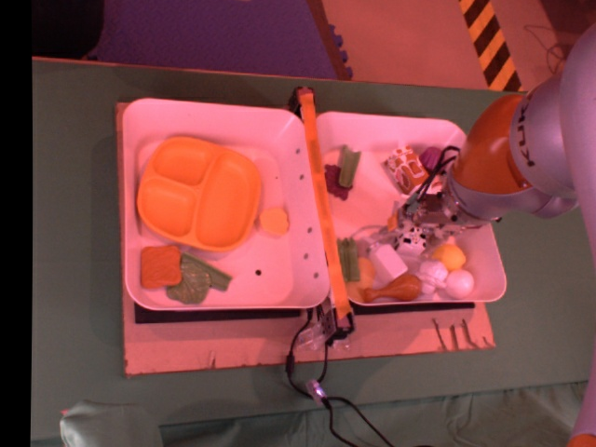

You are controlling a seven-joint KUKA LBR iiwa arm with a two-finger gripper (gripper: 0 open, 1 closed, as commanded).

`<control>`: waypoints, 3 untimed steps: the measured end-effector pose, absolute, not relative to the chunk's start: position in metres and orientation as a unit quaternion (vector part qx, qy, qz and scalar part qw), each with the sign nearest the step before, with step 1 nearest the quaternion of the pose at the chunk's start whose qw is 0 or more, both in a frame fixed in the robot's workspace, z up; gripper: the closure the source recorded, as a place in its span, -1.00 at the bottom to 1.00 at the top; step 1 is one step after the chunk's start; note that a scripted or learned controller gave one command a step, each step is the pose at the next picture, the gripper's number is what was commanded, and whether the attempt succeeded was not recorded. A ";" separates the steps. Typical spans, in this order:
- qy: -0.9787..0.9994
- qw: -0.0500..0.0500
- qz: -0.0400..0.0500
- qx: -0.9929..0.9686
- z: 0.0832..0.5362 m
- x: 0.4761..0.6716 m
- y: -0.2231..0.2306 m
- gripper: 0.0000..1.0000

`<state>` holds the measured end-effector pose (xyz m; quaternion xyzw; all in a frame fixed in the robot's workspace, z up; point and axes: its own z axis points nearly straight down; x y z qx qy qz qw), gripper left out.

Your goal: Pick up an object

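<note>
Green worktop (pixel 84 250), brown board laid on it, two shallow white bins side by side on the board. Orange divider bar (pixel 324 208) runs between the bins; taken as the landmark below.

Left of the bar, left bin (pixel 149 119): orange sectioned tray (pixel 198 193) well left of the bar, lying flat. Small yellow-orange piece (pixel 274 221) between tray and bar, just beside the tray's edge. Orange-brown block (pixel 160 266) and green leafy piece (pixel 196 280) below the tray, touching each other.

Right of the bar, right bin (pixel 372 128): green stalk (pixel 348 165) with a dark purple piece (pixel 334 183) close beside the bar, upper part. Second green piece (pixel 348 259) just right of the bar, lower part. White block (pixel 386 261), brown drumstick (pixel 395 291), white knobbly item (pixel 431 273), white egg (pixel 459 284) and yellow item (pixel 452 253) cluster in the lower part, further right. Red-and-white patterned item (pixel 403 169) and purple item (pixel 431 159) sit in the upper right.

Grey arm with orange band (pixel 494 156) enters from the right. Gripper (pixel 411 231) low over the right bin's cluster, beside a black-and-white spotted item (pixel 411 242). Fingers' state: cannot tell, hidden among clutter. Nothing visibly lifted.

Cables (pixel 312 361) trail from the bar's near end over the board.
</note>
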<state>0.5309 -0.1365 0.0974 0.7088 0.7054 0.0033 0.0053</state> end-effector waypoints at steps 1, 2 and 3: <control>0.704 0.012 0.007 0.710 0.112 0.534 -0.138 1.00; 0.706 0.005 0.002 0.708 0.169 0.542 -0.148 1.00; 0.706 0.006 0.003 0.708 0.232 0.550 -0.148 1.00</control>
